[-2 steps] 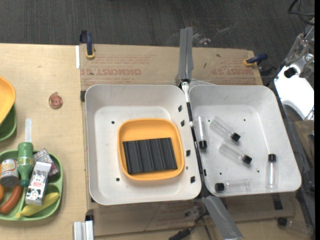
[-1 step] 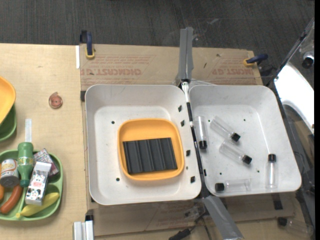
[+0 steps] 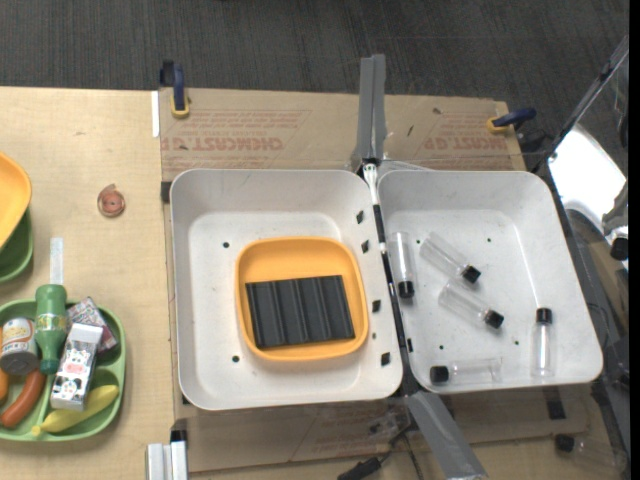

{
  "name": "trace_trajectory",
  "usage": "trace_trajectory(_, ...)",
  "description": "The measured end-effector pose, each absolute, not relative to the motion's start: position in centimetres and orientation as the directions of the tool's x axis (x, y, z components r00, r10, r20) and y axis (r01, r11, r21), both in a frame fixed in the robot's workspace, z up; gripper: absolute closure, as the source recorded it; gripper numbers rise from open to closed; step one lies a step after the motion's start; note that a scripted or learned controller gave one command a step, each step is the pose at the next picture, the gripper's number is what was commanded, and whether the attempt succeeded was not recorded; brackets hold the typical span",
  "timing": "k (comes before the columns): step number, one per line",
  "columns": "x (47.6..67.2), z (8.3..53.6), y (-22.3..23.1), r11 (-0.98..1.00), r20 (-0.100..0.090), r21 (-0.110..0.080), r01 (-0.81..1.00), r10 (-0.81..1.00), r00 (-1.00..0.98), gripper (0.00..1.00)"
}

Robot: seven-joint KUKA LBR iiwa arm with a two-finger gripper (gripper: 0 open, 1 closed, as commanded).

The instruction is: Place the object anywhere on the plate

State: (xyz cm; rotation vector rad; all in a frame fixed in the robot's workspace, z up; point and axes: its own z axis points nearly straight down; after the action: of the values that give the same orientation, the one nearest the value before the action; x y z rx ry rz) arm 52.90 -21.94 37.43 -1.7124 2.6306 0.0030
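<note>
An orange, rounded-square plate (image 3: pixel 300 253) sits in the middle of the left white bin (image 3: pixel 200 268). A dark grey ribbed slab (image 3: pixel 300 310) lies flat on the plate and covers most of its floor. In the right white bin (image 3: pixel 545 218) lie several clear vials with black caps. One vial (image 3: pixel 402 264) is by the left wall, two vials (image 3: pixel 450 261) (image 3: pixel 470 306) are near the middle, one vial (image 3: pixel 542 340) is at the right, and one vial (image 3: pixel 466 372) is along the front wall.
On the wooden table at the left stands a green tray (image 3: pixel 112 393) with toy food and a small bottle, beside an orange bowl (image 3: pixel 10 203) and a small pink disc (image 3: pixel 111 201). Blue clamps (image 3: pixel 175 83) (image 3: pixel 510 120) hold the cardboard behind the bins.
</note>
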Motion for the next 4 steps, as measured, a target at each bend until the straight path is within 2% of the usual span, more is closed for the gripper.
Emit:
trace_trajectory(1, 63.4, 44.1, -22.1, 0.298, -0.005, -0.002, -0.954, -0.954, -0.298, 1.0)
trace_trajectory(2, 66.0, 44.1, -22.1, -0.075, -0.005, -0.004, -0.997, -0.997, 0.075, 1.0)
trace_trajectory(3, 66.0, 43.9, -20.3, -0.36, -0.006, -0.002, -0.933, -0.933, 0.36, 1.0)
trace_trajectory(4, 61.2, 28.8, -19.5, -0.609, -0.005, -0.001, -0.793, -0.793, 0.609, 1.0)
